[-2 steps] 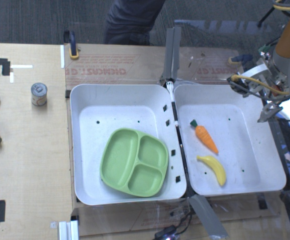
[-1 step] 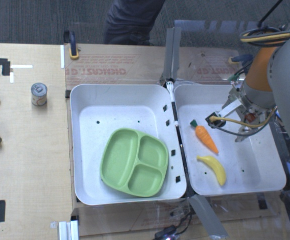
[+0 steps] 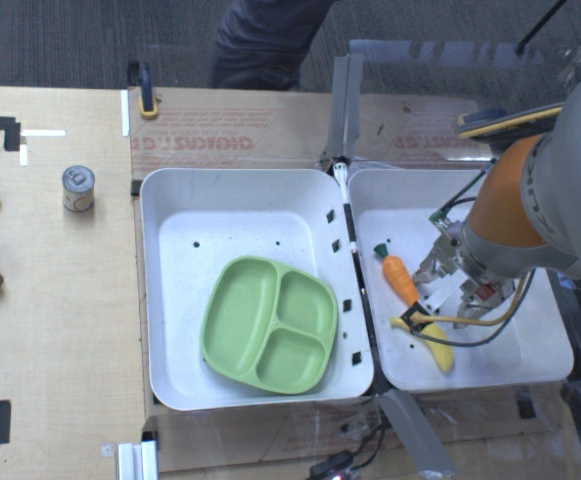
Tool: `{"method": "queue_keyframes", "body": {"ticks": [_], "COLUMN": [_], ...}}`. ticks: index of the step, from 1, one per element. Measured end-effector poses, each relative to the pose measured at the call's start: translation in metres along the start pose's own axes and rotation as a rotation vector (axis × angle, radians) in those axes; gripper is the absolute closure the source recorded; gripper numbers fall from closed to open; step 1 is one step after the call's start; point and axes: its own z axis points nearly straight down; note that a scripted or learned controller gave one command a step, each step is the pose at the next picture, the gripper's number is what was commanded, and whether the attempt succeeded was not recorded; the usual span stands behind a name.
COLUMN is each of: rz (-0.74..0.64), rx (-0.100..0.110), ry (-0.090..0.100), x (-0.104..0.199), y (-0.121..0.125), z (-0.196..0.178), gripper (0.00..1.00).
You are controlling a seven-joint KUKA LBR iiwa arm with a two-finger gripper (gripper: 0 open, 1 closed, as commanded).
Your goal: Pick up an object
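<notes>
Reaching into right bin (image 3: 402, 206), hand (image 3: 438, 286) beside carrot (image 3: 400, 279), grip unreadable, banana (image 3: 437, 352) partly covered.

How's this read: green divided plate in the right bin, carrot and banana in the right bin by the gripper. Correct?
One error: the camera view shows the green divided plate in the left bin, not the right. The rest holds: carrot and banana lie in the right bin by the gripper.

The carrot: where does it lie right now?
In the camera view, the carrot lies in the right bin near its left wall, just left of the gripper, with the banana nearer the camera.
</notes>
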Motion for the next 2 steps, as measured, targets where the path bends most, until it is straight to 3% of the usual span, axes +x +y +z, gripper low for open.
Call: {"method": "queue_keyframes", "body": {"ticks": [1, 2], "rz": [0.369, 0.388], "rx": [-0.001, 0.000], "ry": [0.000, 0.000], "x": [0.056, -0.019], "y": [0.032, -0.010], "z": [0.000, 0.000], "gripper": [0.00, 0.00]}}
